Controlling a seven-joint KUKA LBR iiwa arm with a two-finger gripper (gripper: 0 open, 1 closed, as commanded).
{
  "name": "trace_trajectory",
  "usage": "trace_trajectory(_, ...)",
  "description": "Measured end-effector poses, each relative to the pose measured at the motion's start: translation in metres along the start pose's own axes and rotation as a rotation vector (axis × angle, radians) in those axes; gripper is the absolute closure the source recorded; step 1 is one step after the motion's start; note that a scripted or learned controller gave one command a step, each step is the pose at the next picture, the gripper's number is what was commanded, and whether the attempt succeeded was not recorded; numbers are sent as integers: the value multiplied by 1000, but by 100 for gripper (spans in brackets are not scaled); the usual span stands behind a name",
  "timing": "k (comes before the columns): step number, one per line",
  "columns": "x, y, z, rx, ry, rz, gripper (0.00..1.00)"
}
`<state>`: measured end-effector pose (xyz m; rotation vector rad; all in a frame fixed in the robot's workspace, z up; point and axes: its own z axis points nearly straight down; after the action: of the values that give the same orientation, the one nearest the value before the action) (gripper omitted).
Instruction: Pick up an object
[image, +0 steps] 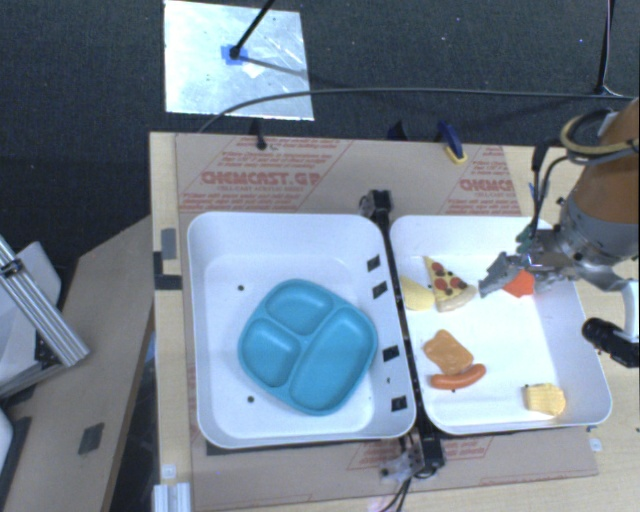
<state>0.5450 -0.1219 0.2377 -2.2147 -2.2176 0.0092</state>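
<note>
From the right, the tool (512, 273) hovers low in the right bin (590, 385), its finger state impossible to tell, with an orange-red toy piece (520, 285) right at its tip and a pizza slice (447, 283) just to its left.

The gripper (503, 272) hangs low over the right bin (570, 345), its grey fingers (493, 276) pointing left, with an orange piece (520, 285) right against them; whether it sits between the fingers is hard to tell. Just left of the gripper lies a pizza slice (448, 282) touching a pale yellow piece (416, 294). Below the gripper sit an orange nugget (447, 350) and a red sausage (458, 377), close together. Further down, toward the bin's lower corner, rests a yellow chunk (544, 399). Well left of the gripper, the other bin (215, 250) holds a blue divided plate (307, 345).
</note>
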Motion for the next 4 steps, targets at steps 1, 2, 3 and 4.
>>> trace_trajectory(1, 0, 2, -5, -11, -2, -2, 0)
trace_trajectory(2, 4, -4, 53, -7, 0, 0, 0)
trace_trajectory(3, 5, -4, 95, -6, 0, 0, 0)
trace_trajectory(4, 5, -3, 147, -7, 0, 0, 0)
